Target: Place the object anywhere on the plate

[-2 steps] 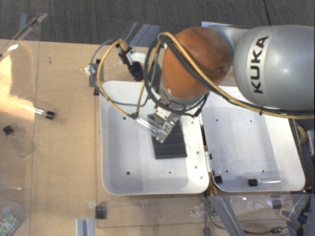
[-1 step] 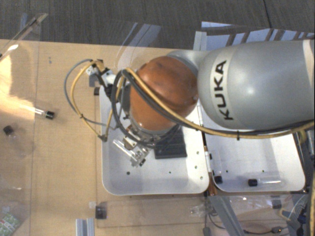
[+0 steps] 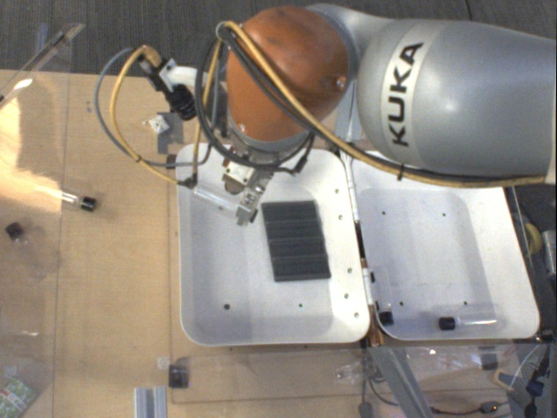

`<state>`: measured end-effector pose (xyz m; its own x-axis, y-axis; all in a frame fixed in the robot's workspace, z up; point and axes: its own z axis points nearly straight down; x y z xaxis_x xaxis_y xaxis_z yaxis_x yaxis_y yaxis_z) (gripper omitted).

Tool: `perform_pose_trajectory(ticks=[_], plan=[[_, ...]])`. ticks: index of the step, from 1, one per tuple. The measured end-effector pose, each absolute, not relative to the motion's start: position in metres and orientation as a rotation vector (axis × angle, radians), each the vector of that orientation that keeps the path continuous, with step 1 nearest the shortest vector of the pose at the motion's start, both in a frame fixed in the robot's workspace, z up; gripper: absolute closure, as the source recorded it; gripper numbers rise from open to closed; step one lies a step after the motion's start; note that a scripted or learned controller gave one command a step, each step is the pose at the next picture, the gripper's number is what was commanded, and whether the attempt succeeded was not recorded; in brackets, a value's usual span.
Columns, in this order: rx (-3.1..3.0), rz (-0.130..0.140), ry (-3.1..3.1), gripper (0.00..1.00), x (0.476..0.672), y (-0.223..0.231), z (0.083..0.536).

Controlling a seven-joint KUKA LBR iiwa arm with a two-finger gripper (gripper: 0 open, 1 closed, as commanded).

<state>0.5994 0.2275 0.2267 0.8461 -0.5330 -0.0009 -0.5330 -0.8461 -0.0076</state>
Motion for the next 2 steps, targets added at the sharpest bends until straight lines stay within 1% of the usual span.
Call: perform_pose_trajectory(ticks=[1,2], plan=[[-3.011,-0.002,0.870,0.00,0.599,0.227,0.227],[-2.842,-0.006,1.316,0.00,0.541,0.237,0.287]])
